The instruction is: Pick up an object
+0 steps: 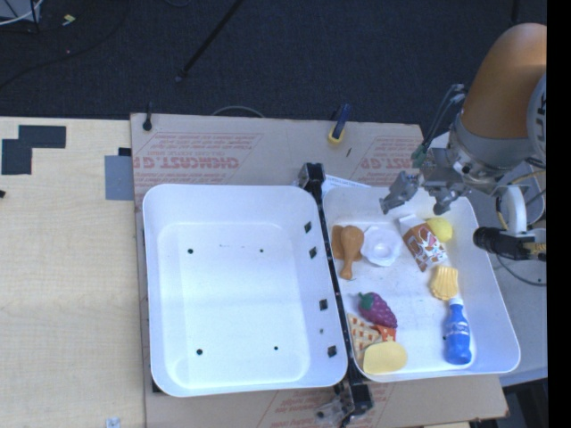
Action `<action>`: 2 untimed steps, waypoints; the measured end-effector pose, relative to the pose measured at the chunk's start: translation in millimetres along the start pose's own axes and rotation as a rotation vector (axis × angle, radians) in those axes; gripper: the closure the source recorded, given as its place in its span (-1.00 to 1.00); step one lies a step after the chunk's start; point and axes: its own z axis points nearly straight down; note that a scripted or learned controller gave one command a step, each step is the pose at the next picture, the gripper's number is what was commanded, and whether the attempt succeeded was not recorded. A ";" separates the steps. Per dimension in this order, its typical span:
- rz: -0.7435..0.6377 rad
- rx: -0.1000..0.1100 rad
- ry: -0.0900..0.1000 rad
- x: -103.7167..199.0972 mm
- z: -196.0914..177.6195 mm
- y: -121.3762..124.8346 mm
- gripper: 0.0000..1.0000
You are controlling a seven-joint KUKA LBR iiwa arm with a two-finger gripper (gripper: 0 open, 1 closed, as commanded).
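The right bin (495,328) holds several small toys. Among them are a brown chicken drumstick (348,248), a white cup (382,248), a red-and-white packet (424,246), a yellow lemon (440,230) and a ridged yellow piece (444,283). Nearer the front lie a blue bottle (457,333), purple grapes (378,310), a waffle (364,333) and a yellow disc (384,357). My gripper (419,200) hangs over the bin's far end, just above the packet and lemon. It is open, with nothing between its fingers.
The left bin (161,239) sits beside the right one, with a black hinge strip (323,275) between them. A blue and yellow clamp (338,125) stands at the cardboard's far edge. The arm's orange band (504,69) looms at the upper right.
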 end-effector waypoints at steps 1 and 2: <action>-0.001 -0.003 -0.002 19.2 170.5 17.6 -1.00; 0.003 -0.005 0.001 18.4 153.6 19.0 1.00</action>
